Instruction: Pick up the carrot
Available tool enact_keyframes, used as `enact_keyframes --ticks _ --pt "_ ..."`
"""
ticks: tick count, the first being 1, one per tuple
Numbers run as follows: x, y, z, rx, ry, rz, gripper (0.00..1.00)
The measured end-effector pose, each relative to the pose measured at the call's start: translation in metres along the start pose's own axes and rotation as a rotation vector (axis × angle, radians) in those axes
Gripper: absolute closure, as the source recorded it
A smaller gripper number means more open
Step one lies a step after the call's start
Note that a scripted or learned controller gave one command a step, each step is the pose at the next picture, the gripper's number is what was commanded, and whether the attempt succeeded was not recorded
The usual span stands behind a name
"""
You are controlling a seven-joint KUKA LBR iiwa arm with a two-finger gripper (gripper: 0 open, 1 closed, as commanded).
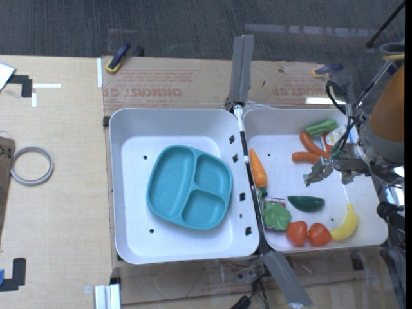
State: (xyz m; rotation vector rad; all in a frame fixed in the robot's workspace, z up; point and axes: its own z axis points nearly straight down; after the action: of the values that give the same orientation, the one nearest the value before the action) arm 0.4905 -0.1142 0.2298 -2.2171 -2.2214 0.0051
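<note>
Where the jaws (320, 172) hang over the right bin (381, 240), we see the two fingers apart, with nothing between them. We find them just right of the bin's middle, close beside two red-orange peppers (308, 148) and below a green pepper (320, 127). A dark green vegetable (306, 203) lies just below the jaws. The carrot (257, 168) lies well to their left, against the bin's left wall, untouched. Along the near edge we note a leafy green piece (277, 216), two tomatoes (308, 233) and a banana (346, 224). The left bin (125, 237) holds a blue divided plate (189, 187). A tape roll (30, 165) rests on the worktop (58, 237).
</note>
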Motion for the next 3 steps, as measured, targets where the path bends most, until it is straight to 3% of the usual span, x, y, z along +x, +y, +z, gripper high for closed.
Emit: enact_keyframes --ticks 1,2,3 --pt "-0.015 -0.008 0.127 0.001 0.001 0.076 0.00" --pt "-0.083 -0.010 0.137 0.000 0.010 0.130 0.00" --pt "-0.085 -0.006 0.138 0.001 0.029 0.384 0.00"
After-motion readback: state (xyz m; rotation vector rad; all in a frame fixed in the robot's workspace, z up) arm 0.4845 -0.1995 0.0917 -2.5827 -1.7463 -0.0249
